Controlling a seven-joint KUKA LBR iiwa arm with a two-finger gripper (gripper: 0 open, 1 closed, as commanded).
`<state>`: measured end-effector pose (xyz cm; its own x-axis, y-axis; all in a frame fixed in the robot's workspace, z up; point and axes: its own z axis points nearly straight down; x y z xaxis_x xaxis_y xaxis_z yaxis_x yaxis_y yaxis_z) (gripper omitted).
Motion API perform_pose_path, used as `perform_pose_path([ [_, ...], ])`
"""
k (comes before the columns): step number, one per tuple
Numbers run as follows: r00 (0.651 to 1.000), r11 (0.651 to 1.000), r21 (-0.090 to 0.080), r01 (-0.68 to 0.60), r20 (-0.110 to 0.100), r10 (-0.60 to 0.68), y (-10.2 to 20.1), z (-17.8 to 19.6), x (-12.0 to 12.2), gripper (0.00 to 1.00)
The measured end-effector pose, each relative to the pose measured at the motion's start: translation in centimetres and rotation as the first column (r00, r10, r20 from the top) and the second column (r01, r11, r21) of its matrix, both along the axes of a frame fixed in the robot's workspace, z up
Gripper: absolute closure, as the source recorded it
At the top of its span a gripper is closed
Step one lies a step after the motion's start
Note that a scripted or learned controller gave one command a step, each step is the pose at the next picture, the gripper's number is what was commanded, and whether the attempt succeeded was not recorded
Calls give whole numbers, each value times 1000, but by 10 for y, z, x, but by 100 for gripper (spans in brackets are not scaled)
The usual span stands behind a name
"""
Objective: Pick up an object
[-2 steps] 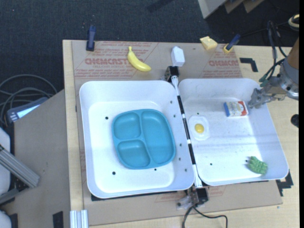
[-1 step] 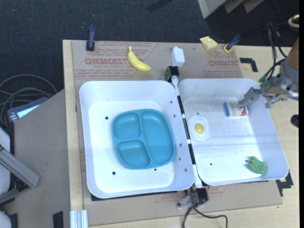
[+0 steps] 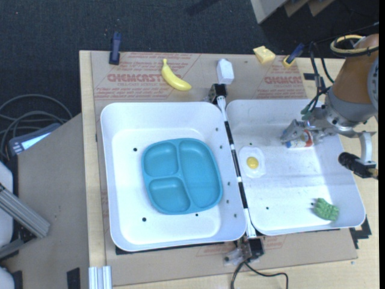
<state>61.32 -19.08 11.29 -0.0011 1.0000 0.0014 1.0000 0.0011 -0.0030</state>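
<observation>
While the arm (image 3: 355,83) reaches in from the right, its hand (image 3: 299,136) sits low over the upper part of the right bin (image 3: 337,212), and something small and red and blue (image 3: 302,141) lies right at its tips. The view is too coarse to say whether that bit is a loose item or part of the hand, or whether anything is clamped, so I cannot tell how the hand stands. A fried egg toy (image 3: 252,162) lies by the right bin's left wall, near the hand but apart from it, lower and to the left. A green lumpy toy (image 3: 325,209) lies well apart in the bin's lower right corner. The left bin (image 3: 120,221) holds a blue divided plate (image 3: 180,174). On the worktop (image 3: 132,77) behind the bins lie a banana (image 3: 173,77), a white block (image 3: 225,71) and a yellow cheese wedge (image 3: 263,55).
</observation>
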Motion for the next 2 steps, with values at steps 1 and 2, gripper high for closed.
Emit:
perform_pose_path([
  [1, 1000, 1000, -3, 1, 6, -1, -26, 9, 4, 0],
  [2, 1000, 1000, -1, 1, 2, -1, -28, 24, -29, 0],
])
